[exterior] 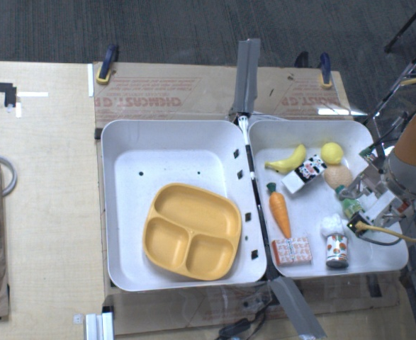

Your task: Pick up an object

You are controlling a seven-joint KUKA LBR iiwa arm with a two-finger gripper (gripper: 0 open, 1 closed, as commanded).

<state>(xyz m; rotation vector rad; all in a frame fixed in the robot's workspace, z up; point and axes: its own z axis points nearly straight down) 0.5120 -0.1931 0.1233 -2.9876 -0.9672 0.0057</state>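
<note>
Gripper [355, 198] at the right bin's [378, 264] right side, low over a small green item [351, 207] just right of a tan egg-shaped piece [338, 176]; whether its jaws stand apart or closed cannot be told. Right bin contents: banana [288, 161], lemon [332, 152], cow-print carton [304, 173], carrot [280, 212], red patterned box [292, 250], small can [337, 251], white lump [332, 225]. Left bin [122, 190]: yellow divided tray [192, 231].

The yellow divided plate [192, 231] looks like smooth matt plastic; the white bins [122, 190] are glossy plastic, on a pale wooden bench [37, 154].
</note>
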